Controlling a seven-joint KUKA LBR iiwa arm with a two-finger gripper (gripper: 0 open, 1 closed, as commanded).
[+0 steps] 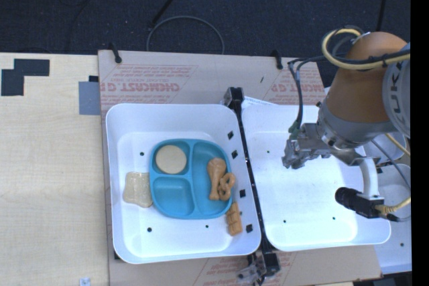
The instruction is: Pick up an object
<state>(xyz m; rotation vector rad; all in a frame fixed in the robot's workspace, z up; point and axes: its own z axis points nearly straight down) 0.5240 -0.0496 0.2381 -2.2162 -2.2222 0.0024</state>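
Note:
A blue divided plate (pixel 175 199) lies in the left bin (pixel 127 127). A round tan disc (pixel 170 159) rests in its upper left compartment, and a brown twisted pretzel-like piece (pixel 220 179) lies in its right compartment. A pale bread slice (pixel 137 189) sits on the bin floor left of the plate. A small brown piece (pixel 233 219) lies by the plate's lower right corner. My gripper (pixel 293 159) hangs over the right bin (pixel 315 224), near its upper middle, away from all these objects. Nothing shows between its fingers.
A black divider strip (pixel 242 164) runs between the two bins. A black cylindrical part (pixel 356 202) with cables juts out at the right bin's right side. Cardboard (pixel 174 80) lies under the bins, with a wooden bench surface (pixel 47 177) to the left.

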